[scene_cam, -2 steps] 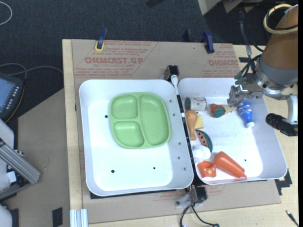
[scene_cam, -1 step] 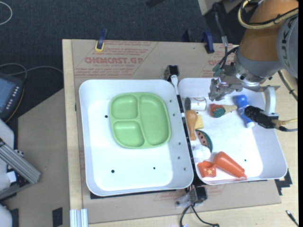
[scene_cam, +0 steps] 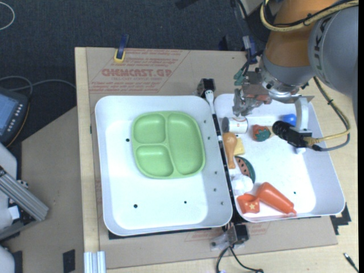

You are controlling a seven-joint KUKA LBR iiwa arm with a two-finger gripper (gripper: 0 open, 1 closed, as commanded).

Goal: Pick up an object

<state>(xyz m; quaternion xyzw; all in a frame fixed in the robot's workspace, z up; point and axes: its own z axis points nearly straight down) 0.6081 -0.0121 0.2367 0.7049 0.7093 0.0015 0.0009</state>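
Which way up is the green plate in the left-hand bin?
Right side up: the green plate shows its three hollow compartments to the camera and lies flat on the bin floor.

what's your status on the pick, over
Gripper over far left corner of right bin. Small white-and-red piece just under it, no hold visible. Tan piece crowds it on the near side.

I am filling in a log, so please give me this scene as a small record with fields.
left bin: one green divided plate
right bin: several small toys, among them an orange cone by the near edge
gripper: over the right bin's far left corner, just above a small white piece
grasp: cannot tell
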